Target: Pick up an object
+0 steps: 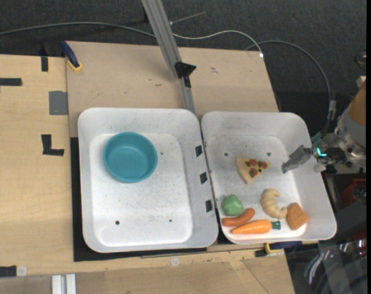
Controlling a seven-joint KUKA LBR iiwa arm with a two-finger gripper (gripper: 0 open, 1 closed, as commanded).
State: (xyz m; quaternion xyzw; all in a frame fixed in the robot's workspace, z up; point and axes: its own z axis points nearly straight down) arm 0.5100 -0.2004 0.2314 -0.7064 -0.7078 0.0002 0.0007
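Note:
The right bin [259,124] holds several toy foods. A pizza slice [251,168] lies near its middle. A croissant [272,203] and a brown waffle [297,215] lie at its front right. A green pepper [232,205], a red sausage [238,218] and an orange carrot [254,227] lie along its front edge. My gripper [294,160] reaches in over the bin's right rim, just right of the pizza slice and above the croissant. Nothing shows in its grasp.
A teal bowl [130,157] sits in the left bin [142,225]. A grey metal pole [164,29] slants in from the top down to the gap between the bins. Cables run across the dark floor behind.

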